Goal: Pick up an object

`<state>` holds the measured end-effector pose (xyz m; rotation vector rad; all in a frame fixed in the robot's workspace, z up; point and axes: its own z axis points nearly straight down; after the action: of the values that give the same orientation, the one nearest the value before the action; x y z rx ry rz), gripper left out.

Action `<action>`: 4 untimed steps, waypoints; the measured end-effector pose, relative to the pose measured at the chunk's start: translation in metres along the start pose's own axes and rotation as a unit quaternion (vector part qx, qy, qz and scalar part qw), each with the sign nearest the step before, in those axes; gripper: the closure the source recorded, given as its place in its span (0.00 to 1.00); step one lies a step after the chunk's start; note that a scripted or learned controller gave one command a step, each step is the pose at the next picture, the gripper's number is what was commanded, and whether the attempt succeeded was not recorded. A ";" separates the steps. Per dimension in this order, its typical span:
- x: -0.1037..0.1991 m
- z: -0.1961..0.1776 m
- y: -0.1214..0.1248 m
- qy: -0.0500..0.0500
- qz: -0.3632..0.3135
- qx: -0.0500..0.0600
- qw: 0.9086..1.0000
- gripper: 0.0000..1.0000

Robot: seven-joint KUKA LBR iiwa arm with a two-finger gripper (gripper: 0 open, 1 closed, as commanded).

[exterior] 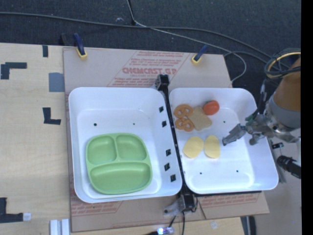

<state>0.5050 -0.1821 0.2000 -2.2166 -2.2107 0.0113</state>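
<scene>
- Reaching in from the right of the camera view, the grey arm (286,99) with its orange band hangs over the right-hand bin (244,182), its gripper (243,134) low above the bin's right half.
- The two fingers stand spread apart; one dark finger (233,135) stretches out to the left toward the food pieces, the other sits just behind it to the right, and nothing lies between them.
- Left of the gripper, near the outstretched fingertip but not touching it, lie two pale yellow pieces (202,147) side by side, touching each other.
- Up and to the left of the gripper sits a tan slice (200,120), with a brown pretzel-shaped piece (183,117) against its far side.
- A small red-orange round item (211,107) rests above and left of the gripper, touching the tan slice's upper corner.
- Well away to the gripper's left, across the black divider (169,131), the left-hand bin (80,106) holds a green compartment plate (118,162) lying flat.
- Two blue-and-yellow clamps (79,47) grip the cardboard sheet (146,65) beyond the bins.
</scene>
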 end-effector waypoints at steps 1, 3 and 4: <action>0.000 -0.006 0.003 -0.001 -0.002 -0.006 1.000 0.00; 0.006 0.087 0.013 -0.001 -0.002 -0.004 1.000 0.00; 0.006 0.116 0.013 -0.002 -0.002 -0.007 1.000 0.00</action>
<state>0.5168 -0.1756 0.0843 -2.2214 -2.2235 0.0019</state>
